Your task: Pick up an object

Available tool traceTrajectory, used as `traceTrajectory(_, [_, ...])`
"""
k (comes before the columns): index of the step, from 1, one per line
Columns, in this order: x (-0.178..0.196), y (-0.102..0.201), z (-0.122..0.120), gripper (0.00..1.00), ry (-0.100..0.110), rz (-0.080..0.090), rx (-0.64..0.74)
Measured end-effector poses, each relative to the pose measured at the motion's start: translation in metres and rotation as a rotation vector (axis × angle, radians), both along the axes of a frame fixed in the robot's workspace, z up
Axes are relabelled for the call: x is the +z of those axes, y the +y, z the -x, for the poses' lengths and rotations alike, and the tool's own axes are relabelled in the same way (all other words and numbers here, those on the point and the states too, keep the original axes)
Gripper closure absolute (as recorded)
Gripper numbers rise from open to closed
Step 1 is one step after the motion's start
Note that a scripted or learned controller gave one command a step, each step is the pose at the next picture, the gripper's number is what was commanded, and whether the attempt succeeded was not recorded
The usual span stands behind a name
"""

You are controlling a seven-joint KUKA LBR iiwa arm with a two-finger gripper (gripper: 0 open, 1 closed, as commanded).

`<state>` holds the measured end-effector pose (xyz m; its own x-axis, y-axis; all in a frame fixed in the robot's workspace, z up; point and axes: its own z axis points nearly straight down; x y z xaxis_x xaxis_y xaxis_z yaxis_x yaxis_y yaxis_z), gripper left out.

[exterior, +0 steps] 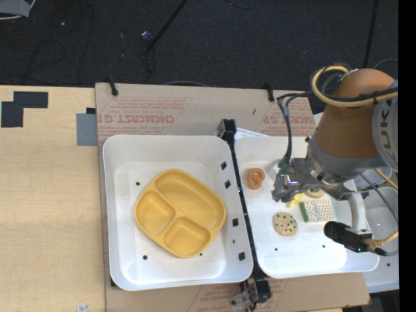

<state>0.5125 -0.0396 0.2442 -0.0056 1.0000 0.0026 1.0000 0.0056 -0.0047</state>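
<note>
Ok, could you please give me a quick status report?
Gripper low in right bin, holding nothing visible. Round speckled cookie lies apart. Orange ring-shaped toy alongside.

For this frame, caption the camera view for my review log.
Claw low over right bin near doughnut and cookie; yellow divided plate in left bin.

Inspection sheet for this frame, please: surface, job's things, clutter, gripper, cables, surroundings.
Surface: two white bins, left bin and right bin, on cardboard.
Job's things: yellow divided plate in left bin; orange ring, cookie and patterned block in right bin.
Clutter: nothing seen.
Gripper: gripper low over right bin, between ring and block; jaw state unclear.
Cables: yellow hose looped on the arm; black cables on the dark floor.
Surroundings: wooden bench at left, black tape marks.
</note>
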Motion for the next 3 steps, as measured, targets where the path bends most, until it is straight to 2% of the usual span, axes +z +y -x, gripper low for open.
traceTrajectory(1, [-0.013,0.049,0.005,1.0,0.001,0.001,-0.001])
traceTrajectory(3, [-0.03,0.148,-0.005,1.0,0.0,0.002,0.0])
